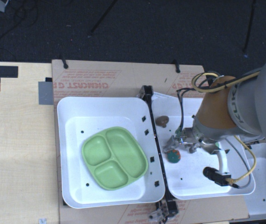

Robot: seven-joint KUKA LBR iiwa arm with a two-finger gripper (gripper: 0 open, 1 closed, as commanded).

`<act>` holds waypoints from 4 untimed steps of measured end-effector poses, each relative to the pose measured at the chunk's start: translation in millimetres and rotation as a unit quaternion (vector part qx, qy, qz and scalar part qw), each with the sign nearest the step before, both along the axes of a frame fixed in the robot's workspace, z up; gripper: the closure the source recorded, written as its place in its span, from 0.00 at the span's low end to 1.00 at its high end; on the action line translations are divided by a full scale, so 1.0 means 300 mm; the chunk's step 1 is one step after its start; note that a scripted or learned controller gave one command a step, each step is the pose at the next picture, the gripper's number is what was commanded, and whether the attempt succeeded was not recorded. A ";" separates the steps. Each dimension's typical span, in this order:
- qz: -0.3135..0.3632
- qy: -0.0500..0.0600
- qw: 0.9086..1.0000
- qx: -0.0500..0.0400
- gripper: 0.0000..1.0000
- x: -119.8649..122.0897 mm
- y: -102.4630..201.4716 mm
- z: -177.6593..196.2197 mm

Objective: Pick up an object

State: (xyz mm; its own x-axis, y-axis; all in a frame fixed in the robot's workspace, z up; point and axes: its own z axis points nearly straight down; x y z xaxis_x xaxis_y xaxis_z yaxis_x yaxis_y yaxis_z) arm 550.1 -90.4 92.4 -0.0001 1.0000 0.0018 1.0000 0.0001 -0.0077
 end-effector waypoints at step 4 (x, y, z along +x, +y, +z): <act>0.000 -0.003 1.000 -0.001 1.00 0.027 -0.022 0.377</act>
State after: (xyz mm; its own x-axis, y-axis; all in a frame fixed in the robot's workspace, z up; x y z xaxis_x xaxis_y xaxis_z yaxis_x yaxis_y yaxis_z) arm 558.0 -97.1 205.6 0.0002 1.0000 0.0003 1.0000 -0.0002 -0.0008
